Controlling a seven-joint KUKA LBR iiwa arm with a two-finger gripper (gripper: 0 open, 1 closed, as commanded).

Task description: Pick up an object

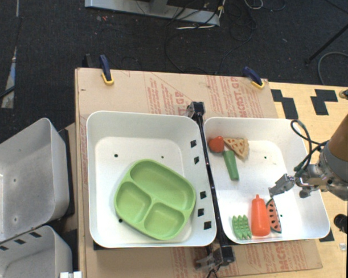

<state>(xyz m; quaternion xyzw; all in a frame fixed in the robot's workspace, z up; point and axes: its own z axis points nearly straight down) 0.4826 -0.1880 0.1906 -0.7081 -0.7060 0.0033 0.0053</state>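
The right bin (pixel 277 130) holds several toy foods. A red tomato (pixel 216 144), a tan pizza slice (pixel 237 147) and a green cucumber (pixel 230 165) lie near its back left. An orange bottle-shaped piece (pixel 259 215), a watermelon slice (pixel 273 216) and a ridged green piece (pixel 240 226) lie at its front. My gripper (pixel 291 190) hangs over the right half of this bin, just behind and to the right of the watermelon slice. It is open, with nothing between its fingers.
The left bin (pixel 106 127) holds a light green divided plate (pixel 155 199). A black divider rail (pixel 206 165) runs between the bins. Spare white bins (pixel 24 176) stand off the bench to the left. Blue-and-yellow clamps (pixel 106 69) grip the back edge.
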